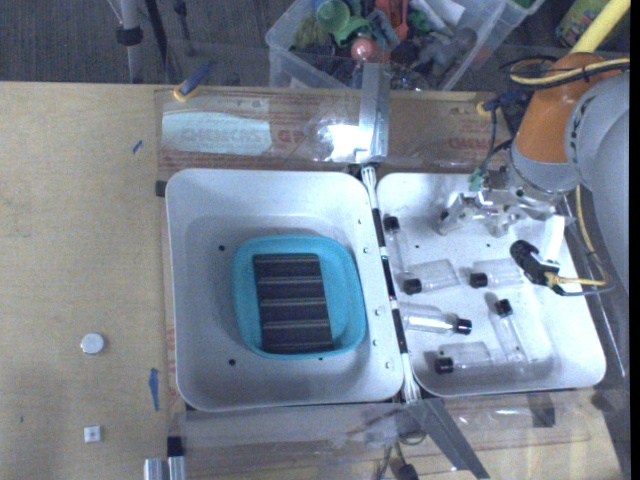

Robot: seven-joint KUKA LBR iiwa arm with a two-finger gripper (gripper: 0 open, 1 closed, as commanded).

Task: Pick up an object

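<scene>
Several clear vials with black caps lie scattered in the right bin (585, 363). One vial (428, 277) lies near the bin's left wall, another vial (442, 321) just below it, and a third vial (508, 326) lies further right. A lone black cap (391, 223) sits at the upper left. My gripper (473, 211) hangs over the upper part of the right bin, above and to the right of these vials. Nothing shows in its grasp.
In the left bin (190, 268) lies a blue tray (245, 288) bearing a black ridged block (292, 303). A clear box of toys (400, 18) stands behind the bins. A small white disc (92, 344) rests on the bench at the left.
</scene>
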